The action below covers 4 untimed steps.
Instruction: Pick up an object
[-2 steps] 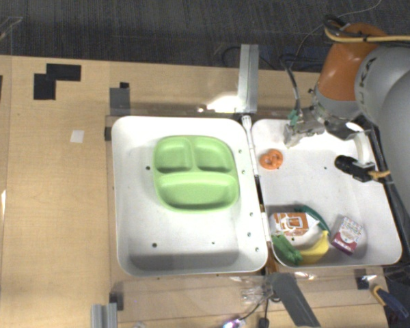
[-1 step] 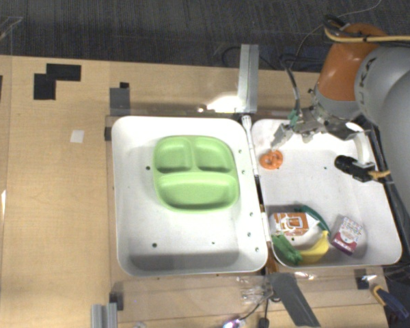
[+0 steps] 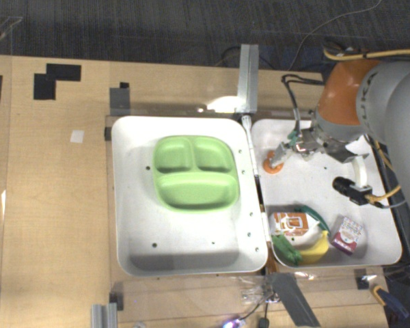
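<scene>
My gripper is low in the right bin, near that bin's back left corner. Its tip sits right over a small orange object that rests on the bin floor, and I cannot tell whether it touches it. Along the front of the same bin lie a yellow banana, a green bowl with an orange and white packet in it, and a small purple and white box.
The left bin holds a green divided plate near its middle. A raised wall separates the two bins. The grey arm with its orange band comes in over the right bin's back right.
</scene>
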{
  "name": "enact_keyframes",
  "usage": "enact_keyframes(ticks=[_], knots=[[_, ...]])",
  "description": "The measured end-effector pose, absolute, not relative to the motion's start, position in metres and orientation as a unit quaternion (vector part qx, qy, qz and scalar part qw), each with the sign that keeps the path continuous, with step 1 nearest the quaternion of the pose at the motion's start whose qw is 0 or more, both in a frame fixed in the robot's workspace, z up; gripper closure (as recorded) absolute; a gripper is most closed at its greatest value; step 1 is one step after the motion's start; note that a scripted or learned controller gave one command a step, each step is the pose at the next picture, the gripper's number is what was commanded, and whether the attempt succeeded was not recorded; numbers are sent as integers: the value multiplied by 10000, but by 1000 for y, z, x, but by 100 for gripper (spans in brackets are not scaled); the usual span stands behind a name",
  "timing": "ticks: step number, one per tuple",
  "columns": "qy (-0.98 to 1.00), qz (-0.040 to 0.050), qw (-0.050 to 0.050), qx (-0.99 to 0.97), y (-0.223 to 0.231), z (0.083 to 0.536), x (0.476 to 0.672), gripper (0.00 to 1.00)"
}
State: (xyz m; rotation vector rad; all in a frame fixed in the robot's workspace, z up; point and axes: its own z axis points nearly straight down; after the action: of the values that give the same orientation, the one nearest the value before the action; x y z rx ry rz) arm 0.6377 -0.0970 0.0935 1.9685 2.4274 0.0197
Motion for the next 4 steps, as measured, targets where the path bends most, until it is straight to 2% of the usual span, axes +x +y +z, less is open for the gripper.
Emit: enact_keyframes(ticks=[1,2,3,4], knots=[[7230,51,68,6908,-88,93,644,0],[7605,62,73,6493,-109,93,638,0],[7202,66,74,6937,-116,94,533,0],[7288,90,137,6845,-94,96,499,0]])
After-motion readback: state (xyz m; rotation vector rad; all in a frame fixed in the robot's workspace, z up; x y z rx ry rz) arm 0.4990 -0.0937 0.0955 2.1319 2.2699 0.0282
